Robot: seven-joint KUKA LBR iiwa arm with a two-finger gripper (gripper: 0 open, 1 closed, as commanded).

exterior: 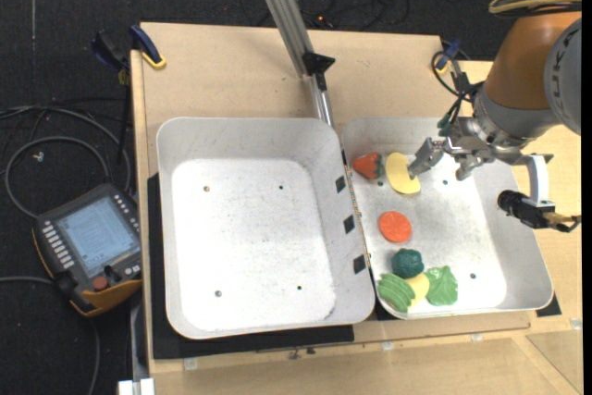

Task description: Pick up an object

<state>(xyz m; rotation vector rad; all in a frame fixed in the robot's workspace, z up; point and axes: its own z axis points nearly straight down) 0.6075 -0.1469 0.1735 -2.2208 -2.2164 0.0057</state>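
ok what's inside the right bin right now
The right bin holds a red piece touching a pale yellow piece, an orange disc, and a teal, yellow and green cluster at the near edge. The hand covers some floor.

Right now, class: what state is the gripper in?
Gripper: open, holding nothing, above the right bin beside the yellow object.

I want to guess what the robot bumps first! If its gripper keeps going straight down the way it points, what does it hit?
Probably the bare white floor of the right bin, beside the yellow toy. The gripper hangs above it; height is hard to judge.
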